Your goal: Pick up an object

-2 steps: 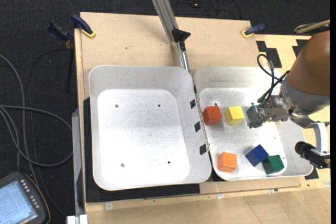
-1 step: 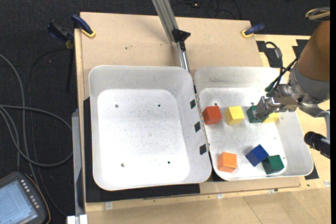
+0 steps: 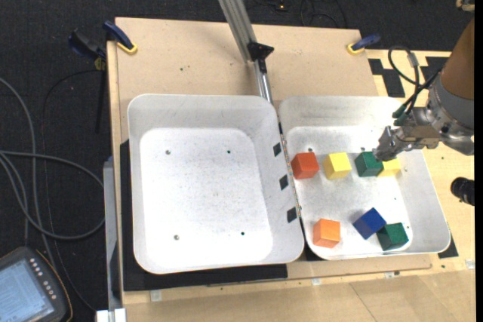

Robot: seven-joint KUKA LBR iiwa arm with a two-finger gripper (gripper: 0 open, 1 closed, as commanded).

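Left bin [image 3: 151, 117] bare white, blocks all over in the right bin [image 3: 423, 185]: orange-red cube [image 3: 305, 165], yellow cube [image 3: 337, 165], then green cube [image 3: 368, 164] touching a yellow block [image 3: 391, 167]. Pincer [image 3: 391, 145] just above and right of that green cube, nearest pick probably. Can't tell whether open or clenched.

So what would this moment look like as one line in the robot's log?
task: pick up an object | gripper: over right bin, at green cube | grasp: unclear | left bin: no blocks
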